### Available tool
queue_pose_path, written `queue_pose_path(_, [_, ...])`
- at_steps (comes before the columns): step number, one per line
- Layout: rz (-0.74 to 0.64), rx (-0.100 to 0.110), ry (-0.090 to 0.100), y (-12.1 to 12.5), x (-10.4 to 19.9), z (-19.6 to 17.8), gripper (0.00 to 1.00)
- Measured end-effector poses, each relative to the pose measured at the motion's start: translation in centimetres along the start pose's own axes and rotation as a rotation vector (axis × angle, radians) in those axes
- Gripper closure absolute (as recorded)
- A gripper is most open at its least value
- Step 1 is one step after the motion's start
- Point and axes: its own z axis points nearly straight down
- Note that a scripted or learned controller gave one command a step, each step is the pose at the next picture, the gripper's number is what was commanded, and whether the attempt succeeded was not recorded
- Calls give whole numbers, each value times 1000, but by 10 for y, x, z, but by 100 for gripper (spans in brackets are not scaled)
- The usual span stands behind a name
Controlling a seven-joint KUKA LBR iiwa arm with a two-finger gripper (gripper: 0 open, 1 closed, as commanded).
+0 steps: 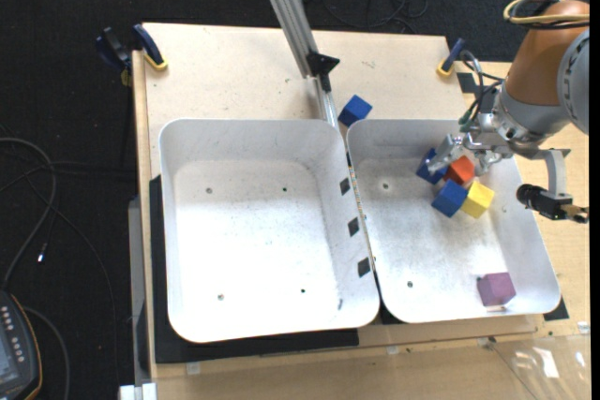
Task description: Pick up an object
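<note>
The pincer (pixel 466 148) sits low over the upper part of the right bin (pixel 525 244), right at a tight cluster of small blocks. Its tip is hidden among them and against the grey wrist, so I cannot tell what state it is in, nor whether any block is caught in it. As I judge it, the task stands at the reach-and-grasp step: the arm is at the objects, but nothing shows as lifted, so the pick itself is not yet done and the raise clear of the bin is left.

The cluster holds four pieces: an orange block (pixel 460 170) directly under the pincer, a dark blue piece (pixel 431 166) just to its left, a blue cube (pixel 450 199) below, and a yellow cube (pixel 479 198) touching that blue cube on its right. All appear to rest on the bin floor. A purple block (pixel 495 288) lies well apart, near the bin's lower right corner.

The left bin (pixel 178 229) shows just its speckled white floor. One more blue cube (pixel 354 111) sits outside both bins, on the bench (pixel 234 70) just above the rim where the two bins meet, beside the foot of a slanted metal post (pixel 281 0).
</note>
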Motion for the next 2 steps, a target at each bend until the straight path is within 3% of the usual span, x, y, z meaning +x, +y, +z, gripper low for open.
queue_pose_path(1, [-4,-9,-1,5,1,-1,0])
queue_pose_path(2, [-4,-32,-8,-24,30,21,0])
